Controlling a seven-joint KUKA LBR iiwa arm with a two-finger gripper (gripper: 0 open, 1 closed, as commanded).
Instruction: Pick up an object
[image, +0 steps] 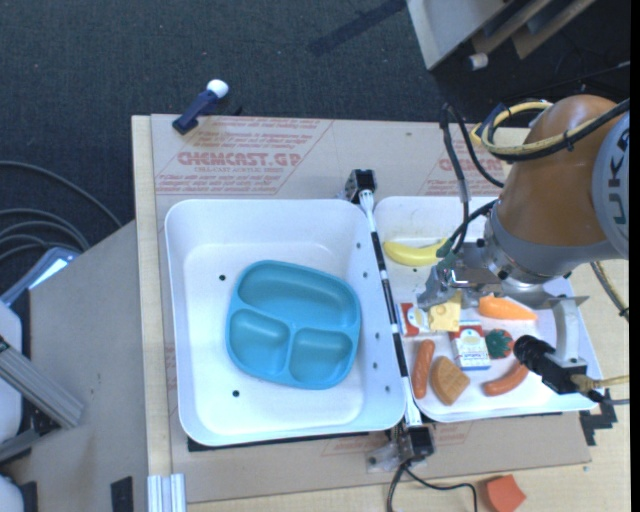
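Down at the front edge of the bench sits a small orange block, outside both bins and of no use to you. Your work is in the right bin, where the toy food lies crowded: a banana at the back, a yellow cheese wedge, a carrot, a small carton, a green piece, two sausages and a brown bread piece. The left bin holds a blue divided plate. The gripper hangs just above the cheese wedge, near the wall between the bins. You cannot tell from this slant whether it is released or clenched, and nothing can be seen held in it. To do the pick well, I would centre over one item, likely the cheese wedge, come down straight and keep off the wall and the neighbouring carton, since the pieces touch or nearly touch. The arm's grey body covers the back right of that bin, so anything lying under it is hidden from you, and the carton's label is too small to read.
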